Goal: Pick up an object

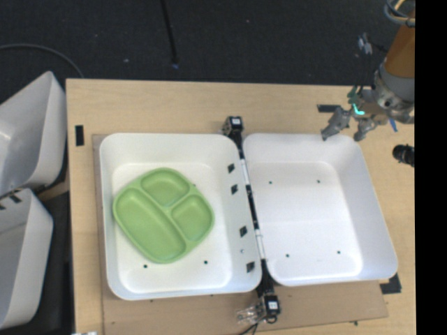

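One thing waits for us to pick up: a green plastic plate with three sections [163,215], lying flat in the left white plastic bin [112,152]. The right white bin [370,187] sits just beside it on the wooden desk [174,103]. Our metal hand [348,125] hangs over the far right corner of the right bin, well apart from the plate, with its two fingers spread open and nothing between them. We think we should move across to the left bin first. A flat plate is hard to pinch, so we aim for its raised rim, come down slowly, then close.
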### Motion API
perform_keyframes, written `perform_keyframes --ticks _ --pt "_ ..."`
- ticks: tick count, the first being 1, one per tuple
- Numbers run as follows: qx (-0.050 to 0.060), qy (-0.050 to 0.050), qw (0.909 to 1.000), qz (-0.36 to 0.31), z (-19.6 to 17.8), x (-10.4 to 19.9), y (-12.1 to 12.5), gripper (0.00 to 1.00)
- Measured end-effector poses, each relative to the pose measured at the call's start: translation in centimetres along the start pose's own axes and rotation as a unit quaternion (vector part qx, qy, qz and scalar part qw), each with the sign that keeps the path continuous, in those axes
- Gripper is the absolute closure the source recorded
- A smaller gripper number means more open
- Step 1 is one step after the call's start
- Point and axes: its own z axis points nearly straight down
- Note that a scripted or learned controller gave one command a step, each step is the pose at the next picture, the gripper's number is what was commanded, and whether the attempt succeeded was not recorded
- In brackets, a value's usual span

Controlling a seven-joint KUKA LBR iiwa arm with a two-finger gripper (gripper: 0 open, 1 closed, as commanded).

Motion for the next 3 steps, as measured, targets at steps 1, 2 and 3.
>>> perform_keyframes --ticks 1,2,3 --pt "-0.001 0.0 1.0 0.0 -0.1 0.0 0.1 0.0" --pt "0.0 0.0 1.0 -0.002 5.5 0.1 0.9 0.0" --pt "0.0 0.0 1.0 -0.002 11.5 0.1 1.4 0.0"
